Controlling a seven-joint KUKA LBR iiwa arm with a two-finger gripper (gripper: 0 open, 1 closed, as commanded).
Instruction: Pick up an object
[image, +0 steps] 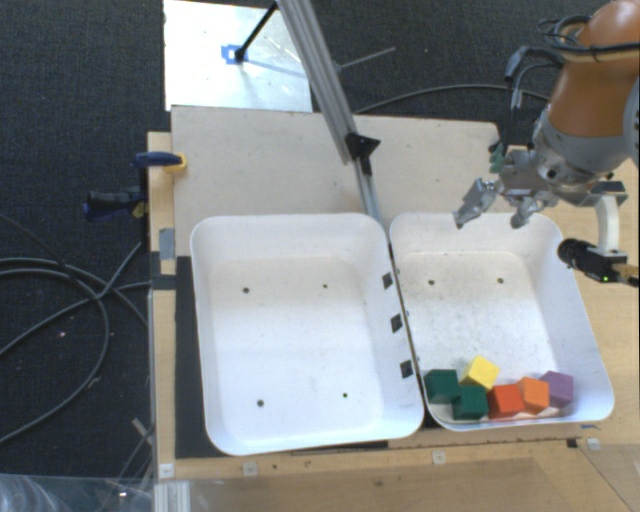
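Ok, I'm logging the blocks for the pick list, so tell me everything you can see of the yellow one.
The yellow block is a small cube with a plain matte face, possibly foam or painted wood. It sits tilted in the right bin, near that bin's front edge, propped partly on the two green blocks at its left. An orange block lies just to its right. The gripper hangs far from it.
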